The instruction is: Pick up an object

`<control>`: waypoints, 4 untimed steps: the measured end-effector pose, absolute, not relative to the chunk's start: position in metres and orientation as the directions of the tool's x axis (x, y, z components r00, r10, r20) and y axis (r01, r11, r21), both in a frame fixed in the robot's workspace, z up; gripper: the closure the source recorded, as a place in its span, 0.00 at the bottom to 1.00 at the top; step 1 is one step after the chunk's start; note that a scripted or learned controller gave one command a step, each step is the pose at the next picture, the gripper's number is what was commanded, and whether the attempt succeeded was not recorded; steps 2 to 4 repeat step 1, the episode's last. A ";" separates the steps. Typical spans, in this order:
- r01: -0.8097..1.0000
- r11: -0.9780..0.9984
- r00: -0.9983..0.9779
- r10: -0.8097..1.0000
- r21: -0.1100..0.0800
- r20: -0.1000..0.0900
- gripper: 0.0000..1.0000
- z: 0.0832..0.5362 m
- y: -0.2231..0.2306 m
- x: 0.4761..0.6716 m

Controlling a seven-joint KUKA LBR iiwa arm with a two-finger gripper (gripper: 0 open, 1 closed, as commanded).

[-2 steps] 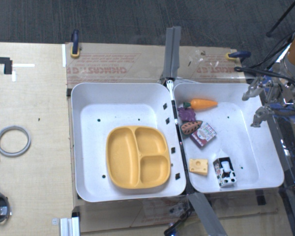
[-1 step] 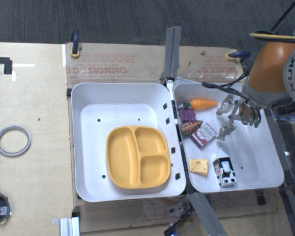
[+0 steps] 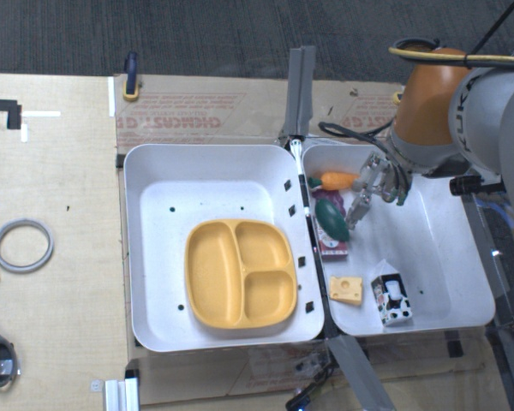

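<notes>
Taking the right bin (image 3: pixel 463 272) as the landmark: at its near edge a black-and-white box (image 3: pixel 392 299) lies tilted, with a yellow cheese wedge (image 3: pixel 346 290) just beside it towards the bin's left wall; further in along that left wall a green object (image 3: pixel 331 215) rests on a flat pink-and-white packet (image 3: pixel 332 243); beyond those, at the far left corner, lies an orange carrot-like piece (image 3: pixel 338 179). The gripper (image 3: pixel 358 211) hangs over the bin's far half, tips just beside the green object; whether its fingers are parted or closed cannot be told, and nothing is seen between them. Outside the bin on its left stands the left bin (image 3: pixel 154 229) holding a yellow divided plate (image 3: pixel 241 273); well beyond that a grey ring (image 3: pixel 21 245) lies on the bench.

Likely target, as a judgement, is the green object; the risks are that the tips come down on its rounded flank and push it aside against the wall, or that they catch the packet beneath; crowding by the carrot-like piece and the wall leaves little room for a finger on that side.
</notes>
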State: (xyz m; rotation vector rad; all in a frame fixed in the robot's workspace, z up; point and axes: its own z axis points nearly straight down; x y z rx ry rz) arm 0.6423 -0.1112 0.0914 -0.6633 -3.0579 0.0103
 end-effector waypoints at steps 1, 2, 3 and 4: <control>0.411 0.911 -0.911 0.411 -0.004 -0.006 1.00 0.103 -0.110 0.647; 0.411 0.911 -0.911 0.411 -0.004 -0.006 1.00 0.103 -0.110 0.647; 0.411 0.911 -0.911 0.411 -0.004 -0.006 1.00 0.103 -0.110 0.647; 0.411 0.911 -0.911 0.411 -0.004 -0.006 1.00 0.103 -0.110 0.647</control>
